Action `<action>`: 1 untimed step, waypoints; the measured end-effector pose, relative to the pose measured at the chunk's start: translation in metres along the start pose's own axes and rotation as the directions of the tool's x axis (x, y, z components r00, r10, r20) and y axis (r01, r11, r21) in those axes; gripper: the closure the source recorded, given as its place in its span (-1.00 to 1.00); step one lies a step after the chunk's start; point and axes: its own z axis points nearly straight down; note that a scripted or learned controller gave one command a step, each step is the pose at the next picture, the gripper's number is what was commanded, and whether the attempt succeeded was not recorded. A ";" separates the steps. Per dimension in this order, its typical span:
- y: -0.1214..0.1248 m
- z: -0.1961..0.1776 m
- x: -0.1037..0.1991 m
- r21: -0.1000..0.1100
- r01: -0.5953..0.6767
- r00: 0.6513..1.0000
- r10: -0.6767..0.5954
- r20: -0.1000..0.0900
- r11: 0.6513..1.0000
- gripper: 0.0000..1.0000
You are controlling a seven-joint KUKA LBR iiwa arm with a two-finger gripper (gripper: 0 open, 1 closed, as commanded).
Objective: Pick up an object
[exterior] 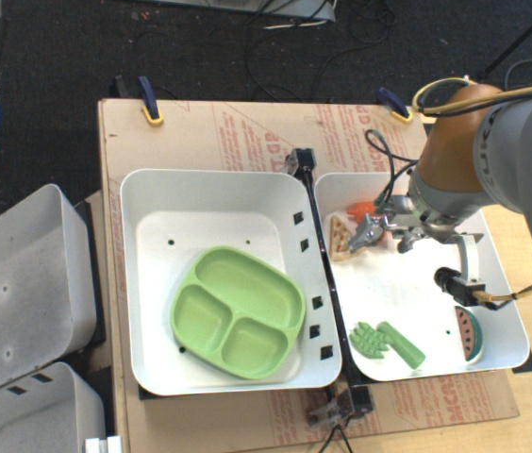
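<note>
Okay, the end effector hangs low over the upper left part of the right bin, arm coming in from the right, and the wrist covers too much of it, so I can't tell whether it is spread or closed; nothing visibly sits in it. The closest thing is the tan wedge, a flat toy with a grid pattern, like a waffle or pizza slice, lying just beside the bin's left wall and just left of the end effector tip. I'd take that as the object to pick. An orange piece lies right above it, partly hidden, shape unclear. The wedge looks like light, rigid plastic, not fragile, probably a bit slick, and thin, so it lies low on the bin floor. Best hold is likely across its narrow width near the middle, coming straight down; the wall on its left leaves little room on that side, so pinching along the other axis may be safer. The risk is that it skids or tips instead of lifting. Elsewhere in the right bin are a green hand-shaped toy near the front and a watermelon slice toy by the right wall, both well apart from the arm. The left bin holds a green divided plate. Both bins rest on the cardboard-topped counter.
</note>
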 end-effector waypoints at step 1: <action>0.004 0.013 0.001 -0.011 0.001 1.000 -0.001 -0.001 1.000 -1.00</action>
